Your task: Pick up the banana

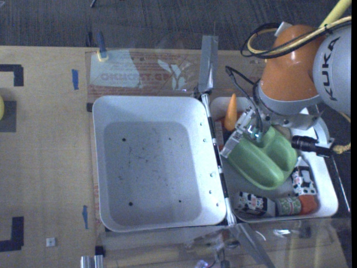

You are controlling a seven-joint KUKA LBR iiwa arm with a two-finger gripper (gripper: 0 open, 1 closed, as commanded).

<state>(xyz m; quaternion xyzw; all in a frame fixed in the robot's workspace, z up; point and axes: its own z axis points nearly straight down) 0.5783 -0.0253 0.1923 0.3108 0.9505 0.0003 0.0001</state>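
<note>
My gripper point(244, 132) hangs low over the right bin point(330, 201), at its left side. It sits right at the upper left edge of a large green pepper-shaped toy point(263, 159). An orange carrot-like piece point(231, 112) lies just behind the gripper, against the bin's back left corner. The orange-banded wrist point(290, 66) and the arm hide the back and right part of this bin.
The left bin point(100, 149) stands beside it, divided from it by a shared rim. Along the right bin's front lie a black-and-white carton point(251, 202), a red-and-green can point(291, 206) and another patterned box point(304, 181). A small yellow thing point(1, 108) shows at the bench's far left edge.
</note>
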